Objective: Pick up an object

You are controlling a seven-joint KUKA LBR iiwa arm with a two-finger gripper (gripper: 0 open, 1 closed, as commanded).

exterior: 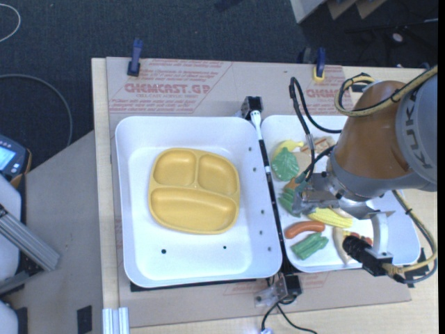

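Observation:
The right bin (pixel 410 239) holds several toy foods: a green leafy piece (pixel 285 164), a yellow piece (pixel 289 147) behind it, a yellow corn cob (pixel 332 218), a red sausage (pixel 304 228) and a green pickle (pixel 309 244). My gripper (pixel 304 199) is low over the bin's left half, just above the corn cob and beside a small green piece (pixel 286 200) and an orange piece (pixel 295 184). The arm's grey and orange body hides the bin's middle and whatever lies under it.
The left bin (pixel 135 242) carries a yellow divided plate (pixel 195 190). A black rail (pixel 268 179) runs between the two bins. Blue clamps (pixel 134 56) sit at the board's far edge. A pale curved piece (pixel 339 243) lies near the right bin's front.

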